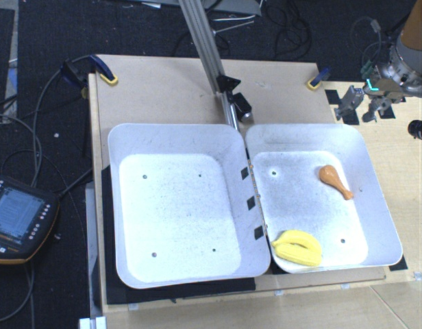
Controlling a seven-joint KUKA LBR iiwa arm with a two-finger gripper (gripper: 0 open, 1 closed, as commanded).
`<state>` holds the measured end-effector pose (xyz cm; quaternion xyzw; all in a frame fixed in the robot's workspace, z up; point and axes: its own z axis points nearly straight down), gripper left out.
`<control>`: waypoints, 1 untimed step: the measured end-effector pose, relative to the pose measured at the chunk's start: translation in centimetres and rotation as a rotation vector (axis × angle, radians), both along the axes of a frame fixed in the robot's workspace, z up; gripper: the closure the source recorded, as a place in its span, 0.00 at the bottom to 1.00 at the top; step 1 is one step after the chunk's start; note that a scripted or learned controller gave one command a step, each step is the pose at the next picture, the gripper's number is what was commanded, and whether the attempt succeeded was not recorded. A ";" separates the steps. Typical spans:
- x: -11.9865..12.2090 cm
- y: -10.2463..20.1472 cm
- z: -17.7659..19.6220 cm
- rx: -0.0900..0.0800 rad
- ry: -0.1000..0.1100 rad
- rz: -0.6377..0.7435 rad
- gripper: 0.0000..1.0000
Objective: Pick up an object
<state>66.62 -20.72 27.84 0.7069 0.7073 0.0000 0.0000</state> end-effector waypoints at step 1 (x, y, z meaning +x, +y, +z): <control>0.0 0.0 0.0 0.000 0.000 0.000 0.00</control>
